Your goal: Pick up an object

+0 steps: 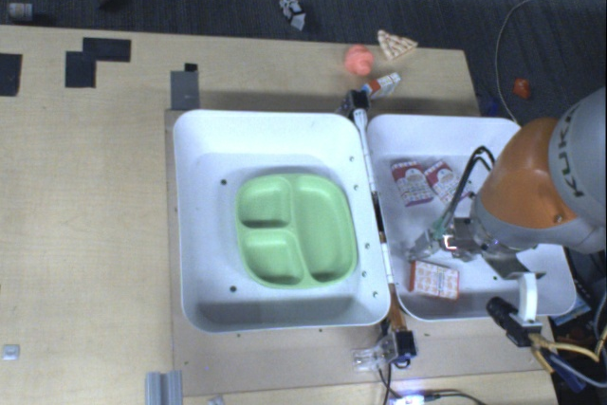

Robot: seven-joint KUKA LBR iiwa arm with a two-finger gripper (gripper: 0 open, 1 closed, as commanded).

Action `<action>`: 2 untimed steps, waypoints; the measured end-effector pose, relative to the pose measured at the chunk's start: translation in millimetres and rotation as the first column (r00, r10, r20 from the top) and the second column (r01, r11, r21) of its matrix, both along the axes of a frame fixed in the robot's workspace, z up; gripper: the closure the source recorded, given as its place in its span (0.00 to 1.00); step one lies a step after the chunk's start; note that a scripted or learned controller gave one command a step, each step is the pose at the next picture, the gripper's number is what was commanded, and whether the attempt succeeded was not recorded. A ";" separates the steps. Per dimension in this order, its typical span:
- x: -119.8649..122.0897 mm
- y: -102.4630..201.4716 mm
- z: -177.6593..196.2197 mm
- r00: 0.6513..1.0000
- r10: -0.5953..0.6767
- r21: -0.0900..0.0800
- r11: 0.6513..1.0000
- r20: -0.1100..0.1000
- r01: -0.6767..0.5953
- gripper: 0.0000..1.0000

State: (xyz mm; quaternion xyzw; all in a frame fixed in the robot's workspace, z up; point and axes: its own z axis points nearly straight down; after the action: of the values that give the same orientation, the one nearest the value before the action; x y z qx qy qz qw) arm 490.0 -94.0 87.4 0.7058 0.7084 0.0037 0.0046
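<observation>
Two shallow white plastic bins sit side by side on the light wooden tabletop (pixel 85 232). The left bin (pixel 204 204) holds a pale green three-compartment tray (pixel 294 228). The right bin (pixel 560 294) holds the candidate objects: a red-and-white printed packet (pixel 422 180) near the bin's far side and a small red-and-white printed card (pixel 434 280) near its near wall.

The grey arm with the orange band (pixel 517 190) reaches into the right bin from the right. The claw (pixel 438 244) sits low between packet and card, just beside the card's far edge. Whether the claw is apart or together cannot be told; wrist hardware and cables obscure it. No object is visibly held.

Probable failure causes:
- Both objects appear flat and lie against the bin floor. A descending claw may slide over the top surface and come away with nothing.
- The card lies close to the near wall. A lateral push could wedge it against that wall or tilt it up the slope.
- The claw stands off the card's middle; an edge pinch may slip during lift.
- The loose black cable (pixel 465 175) by the wrist could snag the packet.
</observation>
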 end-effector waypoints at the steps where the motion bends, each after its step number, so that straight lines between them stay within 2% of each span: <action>1: 2.2 -0.1 11.4 1.000 0.000 -0.002 1.000 0.006 0.000 1.00; 2: 2.1 -0.1 11.3 1.000 0.001 -0.001 1.000 0.006 -0.001 0.00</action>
State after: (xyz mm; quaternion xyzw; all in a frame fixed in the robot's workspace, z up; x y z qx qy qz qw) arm 492.1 -94.1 98.7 0.7055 0.7087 0.0053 0.0072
